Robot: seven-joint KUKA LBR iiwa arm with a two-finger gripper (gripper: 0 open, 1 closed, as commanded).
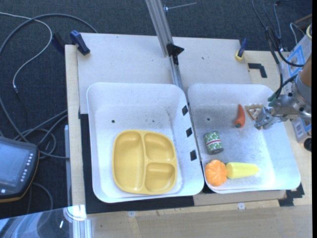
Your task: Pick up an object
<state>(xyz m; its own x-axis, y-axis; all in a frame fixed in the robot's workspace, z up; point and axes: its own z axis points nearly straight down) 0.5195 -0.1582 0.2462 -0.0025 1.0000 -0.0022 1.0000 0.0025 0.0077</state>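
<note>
The right bin (277, 148) holds a small orange carrot (240, 116), a green-and-white can (213, 142), an orange pumpkin-like toy (216, 172) and a yellow corn-like piece (241, 170). My gripper (261, 120) hangs over the bin's upper right part, just right of the carrot and apart from it. A small tan thing (253, 112) lies right at the gripper's tip; whether it touches the gripper is unclear. Nothing is visibly held.
The left bin (99, 108) carries a yellow divided plate (145, 161). A metal pole (161, 19) slants down to the gap between the bins. Blue clamps (79, 42) sit at the bench's back corners, and cables lie on the floor around it.
</note>
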